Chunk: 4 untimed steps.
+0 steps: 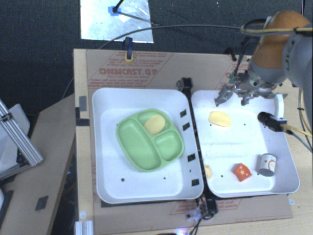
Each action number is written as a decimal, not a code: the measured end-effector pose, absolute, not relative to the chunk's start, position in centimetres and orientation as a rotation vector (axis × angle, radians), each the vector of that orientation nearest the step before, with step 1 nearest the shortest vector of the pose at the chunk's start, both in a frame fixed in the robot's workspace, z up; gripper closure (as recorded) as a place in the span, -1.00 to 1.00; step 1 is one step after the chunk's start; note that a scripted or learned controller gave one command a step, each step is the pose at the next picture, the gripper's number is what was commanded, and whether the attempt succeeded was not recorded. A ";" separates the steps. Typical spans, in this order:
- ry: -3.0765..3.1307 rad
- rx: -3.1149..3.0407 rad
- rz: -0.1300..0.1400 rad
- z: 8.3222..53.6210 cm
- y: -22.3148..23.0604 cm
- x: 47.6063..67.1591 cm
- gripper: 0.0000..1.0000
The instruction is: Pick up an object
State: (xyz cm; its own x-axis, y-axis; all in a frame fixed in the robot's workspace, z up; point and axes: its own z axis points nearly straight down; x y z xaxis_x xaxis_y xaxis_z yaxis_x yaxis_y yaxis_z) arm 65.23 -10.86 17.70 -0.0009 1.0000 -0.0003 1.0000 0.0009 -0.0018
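From above, the grey arm's jaws hung spread wide over the far edge of the right shallow white plastic bin, holding nothing. The smooth pale yellow oval object lay on the bin floor just in front of them, apart. Nearer the front sat a small red blocky toy and a grey cylindrical can. The left bin held a glossy green divided plate with a yellow lump in one compartment.
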 end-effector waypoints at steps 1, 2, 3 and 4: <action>-2.220 -2.220 0.003 11.6 -11.4 65.4 -1.00; -2.225 -2.224 -0.004 13.1 -11.4 65.6 1.00; -2.225 -2.225 -0.005 18.2 -12.2 65.3 1.00; -2.225 -2.226 -0.006 22.9 -12.4 64.7 1.00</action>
